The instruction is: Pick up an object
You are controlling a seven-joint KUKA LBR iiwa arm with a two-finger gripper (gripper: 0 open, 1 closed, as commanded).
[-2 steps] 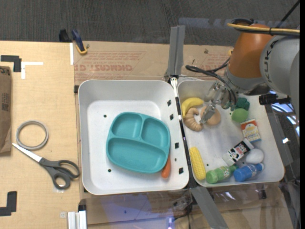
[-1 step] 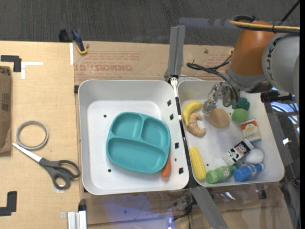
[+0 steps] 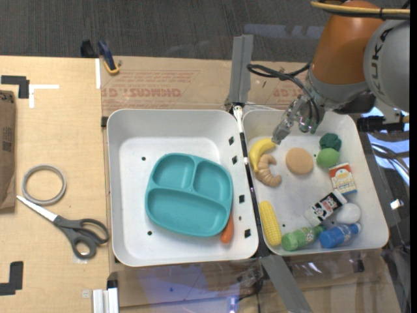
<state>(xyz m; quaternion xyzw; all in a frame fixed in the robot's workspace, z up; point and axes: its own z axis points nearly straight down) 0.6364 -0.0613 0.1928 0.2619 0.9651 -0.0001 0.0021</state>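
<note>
Yellow curved plastic banana (image 3: 260, 151) lies just below-left of the claw (image 3: 294, 121), nearest of the right bin's toys; the tan round bun (image 3: 300, 160) sits directly below. Whether the claw is spread I cannot tell. Best descend squarely over the banana's middle, clear of the bin wall.

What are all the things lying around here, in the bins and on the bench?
tray: 1, teal, left bin
carrot: 1, orange, by tray's corner
banana: 1, yellow, right bin, top left
croissant: 1, tan, under banana
corn: 1, yellow, right bin, bottom left
bun: 1, tan, right bin middle
cartons: 2, right side
scissors: 1, grey, bench left
tape roll: 1, grey, above scissors
gripper: 1, grey, above banana
</note>
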